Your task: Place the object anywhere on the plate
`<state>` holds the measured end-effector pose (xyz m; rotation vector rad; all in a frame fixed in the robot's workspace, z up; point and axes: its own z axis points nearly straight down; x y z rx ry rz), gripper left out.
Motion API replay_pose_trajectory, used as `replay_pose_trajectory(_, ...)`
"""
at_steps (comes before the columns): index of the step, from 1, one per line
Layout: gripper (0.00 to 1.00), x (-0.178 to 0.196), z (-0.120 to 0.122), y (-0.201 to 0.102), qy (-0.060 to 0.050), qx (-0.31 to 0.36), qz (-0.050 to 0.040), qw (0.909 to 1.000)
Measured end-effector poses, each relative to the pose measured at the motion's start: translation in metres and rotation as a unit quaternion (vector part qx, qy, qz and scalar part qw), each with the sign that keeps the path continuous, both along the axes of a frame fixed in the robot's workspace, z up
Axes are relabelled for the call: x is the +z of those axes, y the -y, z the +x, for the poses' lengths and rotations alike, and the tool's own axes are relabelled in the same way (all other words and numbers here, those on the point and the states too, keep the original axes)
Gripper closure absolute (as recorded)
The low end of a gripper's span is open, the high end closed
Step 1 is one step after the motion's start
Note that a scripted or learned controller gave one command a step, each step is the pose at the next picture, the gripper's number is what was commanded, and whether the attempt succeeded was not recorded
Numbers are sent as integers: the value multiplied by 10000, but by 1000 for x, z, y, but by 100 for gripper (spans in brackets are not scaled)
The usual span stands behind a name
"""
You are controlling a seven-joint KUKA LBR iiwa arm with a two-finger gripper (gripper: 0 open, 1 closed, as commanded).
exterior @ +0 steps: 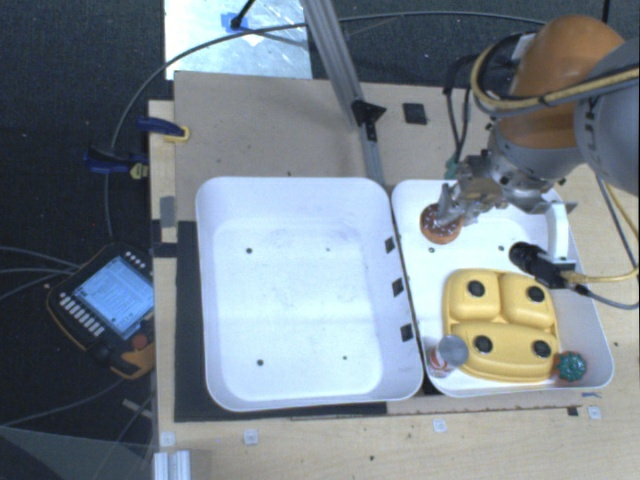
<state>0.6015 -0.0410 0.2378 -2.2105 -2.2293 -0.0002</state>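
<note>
A yellow plate [503, 353] with three hollows lies in the near part of the right bin [415, 203]. A small round brown object [436, 231] sits on the bin floor at the far left of that bin, a short way beyond the plate. My gripper [450, 204] hangs straight over the brown object and hides its upper right part. The arm's orange band [560, 53] is above and to the right. Whether the gripper touches or holds the brown object cannot be made out.
A small grey and red object [447, 352] lies by the plate's near left corner, and a green ball [571, 367] by its near right corner. A black cable plug [530, 260] hangs over the right bin. The left bin [290, 288] adjoins it. A slanted metal pole [335, 48] stands behind.
</note>
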Motion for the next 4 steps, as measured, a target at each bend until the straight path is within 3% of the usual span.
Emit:
replay_pose_trajectory(2,100,-17,-45,-86,-6,2,2,10000)
replay_pose_trajectory(3,100,-7,-61,-143,10,13,6,10000)
replay_pose_trajectory(4,0,-7,-61,-139,10,-22,-3,10000)
